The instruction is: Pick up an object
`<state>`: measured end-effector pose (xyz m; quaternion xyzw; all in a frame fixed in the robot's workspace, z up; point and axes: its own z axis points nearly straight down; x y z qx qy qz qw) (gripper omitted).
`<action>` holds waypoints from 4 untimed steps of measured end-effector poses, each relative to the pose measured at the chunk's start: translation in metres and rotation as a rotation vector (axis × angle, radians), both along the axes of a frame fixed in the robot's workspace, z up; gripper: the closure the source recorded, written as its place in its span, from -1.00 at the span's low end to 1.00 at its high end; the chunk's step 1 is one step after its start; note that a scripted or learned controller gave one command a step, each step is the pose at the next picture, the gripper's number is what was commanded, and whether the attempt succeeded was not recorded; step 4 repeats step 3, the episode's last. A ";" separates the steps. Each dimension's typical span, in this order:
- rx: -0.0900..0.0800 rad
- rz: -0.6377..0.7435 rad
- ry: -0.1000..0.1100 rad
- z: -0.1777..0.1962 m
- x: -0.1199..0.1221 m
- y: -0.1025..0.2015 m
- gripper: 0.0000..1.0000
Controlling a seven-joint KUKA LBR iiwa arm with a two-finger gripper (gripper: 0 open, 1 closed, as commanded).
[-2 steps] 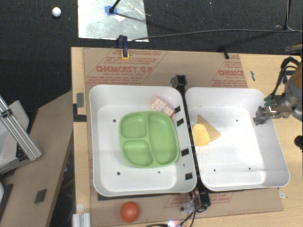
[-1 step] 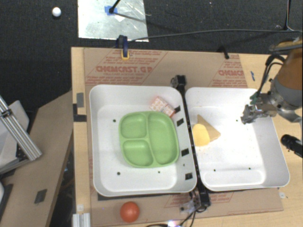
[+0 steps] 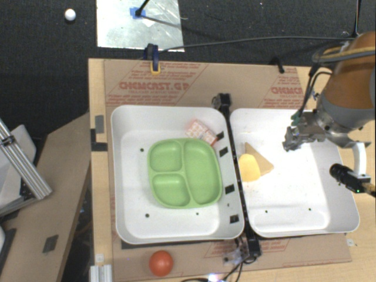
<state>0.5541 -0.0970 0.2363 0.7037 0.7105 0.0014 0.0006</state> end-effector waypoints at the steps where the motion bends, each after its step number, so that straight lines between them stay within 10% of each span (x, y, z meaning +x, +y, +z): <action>1: 0.000 -0.001 0.001 -0.005 0.010 0.048 1.00; 3: 0.001 0.000 0.000 -0.004 0.021 0.168 1.00; 4: 0.001 0.000 0.000 -0.004 0.021 0.168 1.00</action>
